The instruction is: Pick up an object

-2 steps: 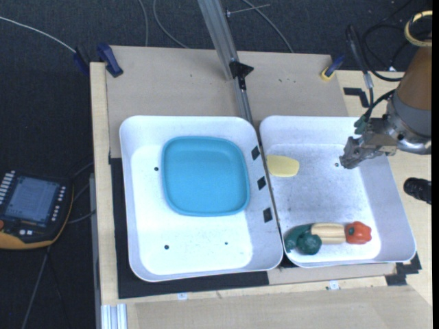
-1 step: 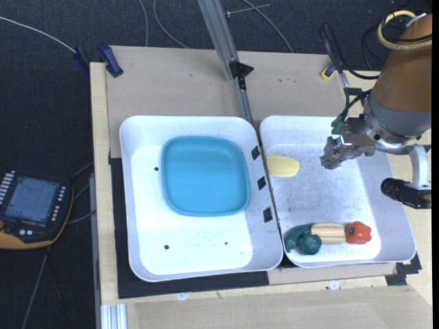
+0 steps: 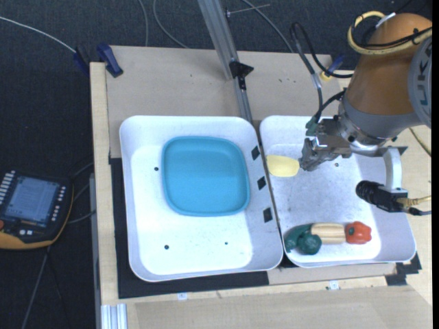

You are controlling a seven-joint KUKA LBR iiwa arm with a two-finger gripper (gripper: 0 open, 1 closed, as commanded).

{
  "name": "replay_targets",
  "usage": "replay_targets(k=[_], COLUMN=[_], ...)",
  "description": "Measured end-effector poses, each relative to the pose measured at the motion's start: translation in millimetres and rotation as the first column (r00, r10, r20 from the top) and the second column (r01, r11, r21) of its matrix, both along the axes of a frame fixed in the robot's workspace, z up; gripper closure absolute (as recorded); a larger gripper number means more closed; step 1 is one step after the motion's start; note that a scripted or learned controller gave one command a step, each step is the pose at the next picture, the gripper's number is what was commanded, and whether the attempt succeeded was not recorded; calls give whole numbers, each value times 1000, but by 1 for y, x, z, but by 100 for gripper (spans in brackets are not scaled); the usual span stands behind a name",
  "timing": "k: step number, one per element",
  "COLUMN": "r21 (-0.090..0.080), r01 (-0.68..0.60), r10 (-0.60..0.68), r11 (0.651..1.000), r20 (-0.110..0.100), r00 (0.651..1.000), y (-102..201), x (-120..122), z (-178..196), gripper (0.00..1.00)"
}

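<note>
Gripper [image 3: 310, 157] over right bin [image 3: 302, 204], jaw gap unreadable; it should centre on yellow piece [image 3: 282, 166] just left, then descend.

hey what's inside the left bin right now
A blue square plate lies in the left bin, near its middle. Bare white floor shows around it. Whatever might sit beneath the plate is covered.
</note>
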State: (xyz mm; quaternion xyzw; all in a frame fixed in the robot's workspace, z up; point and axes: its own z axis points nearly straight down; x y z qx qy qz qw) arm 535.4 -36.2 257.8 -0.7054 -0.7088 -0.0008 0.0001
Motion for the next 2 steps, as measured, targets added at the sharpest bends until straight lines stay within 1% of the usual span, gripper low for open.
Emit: replay_targets(k=[1, 2], r21=[0, 0], r01=[0, 0], r10=[0, 0], r11=[1000, 1000], r20=[-2, -2], r00=[1000, 1000], y=[52, 108], x=[8, 2], z=[-15, -25], gripper=[100, 100])
